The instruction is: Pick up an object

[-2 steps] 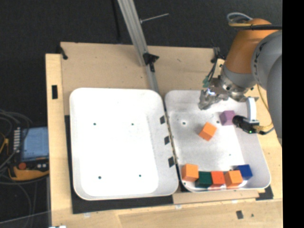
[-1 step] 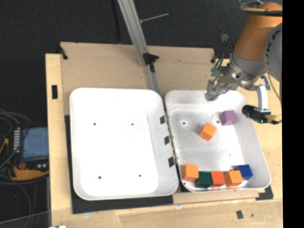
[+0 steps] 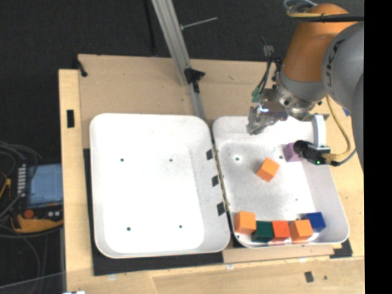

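Observation:
My gripper (image 3: 260,124) hangs over the far left part of the right bin (image 3: 318,192), near its back rim, with nothing visible between its fingers. An orange block (image 3: 267,169) lies alone in the middle of that bin, below and slightly right of the gripper. A purple block (image 3: 291,152) sits to the right, partly hidden by a black part of the arm. Along the bin's near edge stands a row of blocks: orange (image 3: 245,221), dark green (image 3: 264,230), orange-red (image 3: 280,229), orange (image 3: 301,229) and blue (image 3: 315,220).
The left bin (image 3: 150,185) lies beside the right one. A slanted metal pole (image 3: 177,45) rises behind the bins. Cables and a small blue device (image 3: 44,185) sit off the bench at far left.

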Robot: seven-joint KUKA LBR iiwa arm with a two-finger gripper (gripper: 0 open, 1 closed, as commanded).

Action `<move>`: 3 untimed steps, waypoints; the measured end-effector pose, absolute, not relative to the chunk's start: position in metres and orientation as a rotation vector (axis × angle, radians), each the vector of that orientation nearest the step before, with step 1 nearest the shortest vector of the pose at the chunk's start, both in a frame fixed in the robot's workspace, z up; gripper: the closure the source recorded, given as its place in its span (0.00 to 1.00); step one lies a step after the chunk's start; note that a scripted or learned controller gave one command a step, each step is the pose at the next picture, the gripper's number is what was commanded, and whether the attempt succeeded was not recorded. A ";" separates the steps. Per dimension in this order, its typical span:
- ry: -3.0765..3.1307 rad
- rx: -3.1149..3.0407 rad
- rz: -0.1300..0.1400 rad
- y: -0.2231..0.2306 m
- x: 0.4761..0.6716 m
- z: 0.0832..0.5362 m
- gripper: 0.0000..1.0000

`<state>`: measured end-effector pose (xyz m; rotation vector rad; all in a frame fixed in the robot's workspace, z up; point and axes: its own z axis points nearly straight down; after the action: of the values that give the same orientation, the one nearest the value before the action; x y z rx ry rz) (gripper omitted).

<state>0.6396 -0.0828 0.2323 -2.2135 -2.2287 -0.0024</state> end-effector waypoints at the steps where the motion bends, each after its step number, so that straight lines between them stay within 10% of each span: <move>1: -2.227 -2.214 0.002 -0.036 0.618 0.223 1.00; 3: -2.228 -2.211 -0.001 0.044 0.581 0.238 1.00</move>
<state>0.5806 0.0436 0.2378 -2.2110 -2.2279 -0.0013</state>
